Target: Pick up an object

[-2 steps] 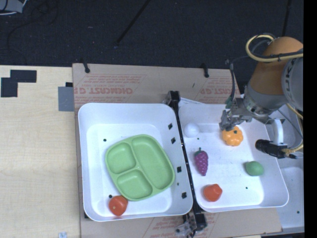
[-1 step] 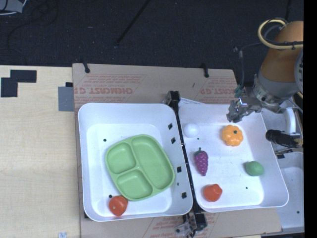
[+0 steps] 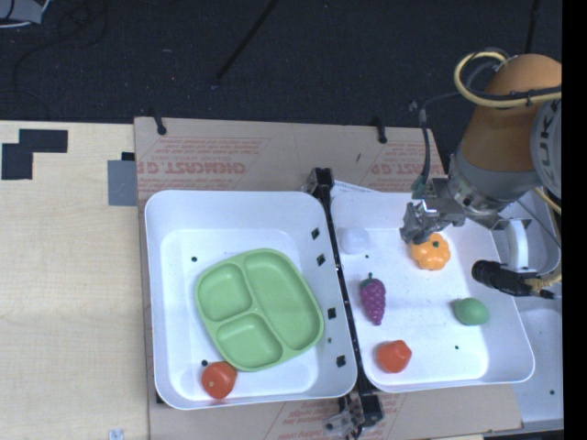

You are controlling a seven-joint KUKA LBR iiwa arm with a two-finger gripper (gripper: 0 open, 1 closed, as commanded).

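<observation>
Jaws [image 3: 424, 231] touch orange fruit [image 3: 431, 252] in right bin [image 3: 514, 360].

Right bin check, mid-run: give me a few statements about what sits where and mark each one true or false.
1. The purple grapes lie in the right bin. True.
2. The green divided plate sits in the right bin. False: it sits in the left bin.
3. The gripper is just above the orange fruit in the image. True.
4. A red tomato lies on the green divided plate. False: it lies on the bin floor beside the plate's near-left corner.
5. The green round object lies in the left bin. False: it lies in the right bin, toward its right side.
6. A second red fruit lies near the right bin's front edge. True.
</observation>
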